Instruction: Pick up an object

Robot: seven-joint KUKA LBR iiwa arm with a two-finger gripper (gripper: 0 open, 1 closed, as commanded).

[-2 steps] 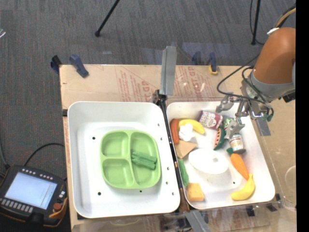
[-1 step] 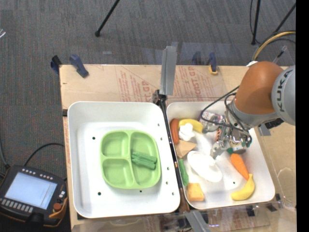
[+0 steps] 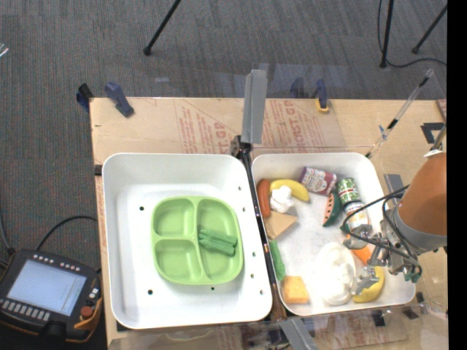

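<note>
red printed lettering on cardboard sheet (image 3: 292,126), upside down, too small to read

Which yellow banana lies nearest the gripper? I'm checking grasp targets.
The yellow toy banana in the right bin's near corner, beside the gripper; the other banana lies near the bin's far-left side.

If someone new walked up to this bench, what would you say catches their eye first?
Most striking is the bright green divided tray in the middle of the left bin, with a green bean-like piece lying in it. Next comes the cluttered right bin: a banana, a small can and an orange sponge-like block among other toy food. The pincer sits low at that bin's right side.
</note>
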